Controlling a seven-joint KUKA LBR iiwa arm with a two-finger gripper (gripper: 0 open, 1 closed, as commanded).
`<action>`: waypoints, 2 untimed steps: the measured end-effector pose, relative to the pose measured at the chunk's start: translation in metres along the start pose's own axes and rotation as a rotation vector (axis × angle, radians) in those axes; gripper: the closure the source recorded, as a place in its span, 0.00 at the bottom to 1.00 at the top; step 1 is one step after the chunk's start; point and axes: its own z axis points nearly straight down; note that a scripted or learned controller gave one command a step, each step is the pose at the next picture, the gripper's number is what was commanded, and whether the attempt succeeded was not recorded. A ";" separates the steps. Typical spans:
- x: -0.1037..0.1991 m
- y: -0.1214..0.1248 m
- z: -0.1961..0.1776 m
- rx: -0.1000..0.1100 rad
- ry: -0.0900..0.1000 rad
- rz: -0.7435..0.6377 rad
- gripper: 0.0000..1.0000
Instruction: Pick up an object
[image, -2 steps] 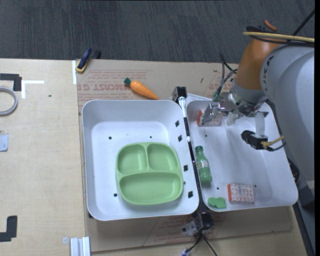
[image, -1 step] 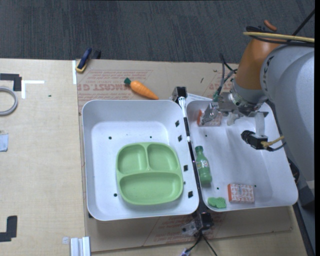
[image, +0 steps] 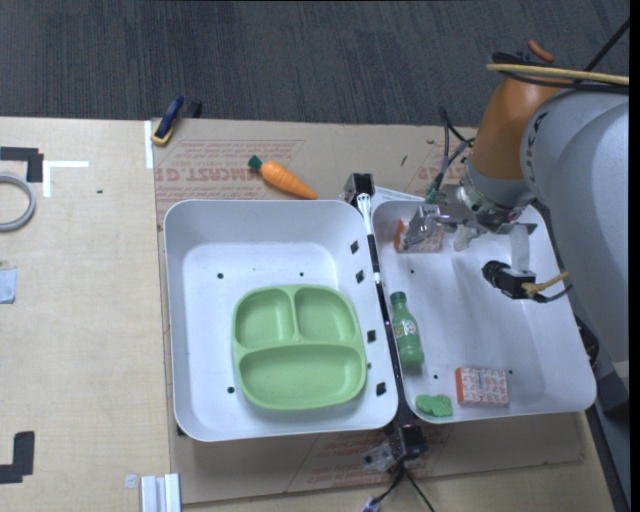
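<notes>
My gripper (image: 428, 226) hangs low over the far left corner of the right bin (image: 545, 345), below the grey arm with its orange band. A small reddish thing (image: 399, 236) lies at the bin wall just left of the gripper; whether the two touch is not clear. A green bottle (image: 405, 328) lies along the right bin's left wall. A small green piece (image: 433, 405) and a pink patterned box (image: 483, 385) sit near that bin's front edge.
The left bin (image: 195, 300) holds a green divided plate (image: 298, 346). An orange toy carrot (image: 283, 178) lies on the cardboard behind the bins. A blue and yellow tool (image: 168, 120) sits at the bench's far edge. The arm's bulk covers the right bin's far right side.
</notes>
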 end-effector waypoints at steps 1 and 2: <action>0.005 -0.003 0.016 0.036 0.015 0.484 0.00; 0.004 0.000 0.006 0.014 0.011 0.484 1.00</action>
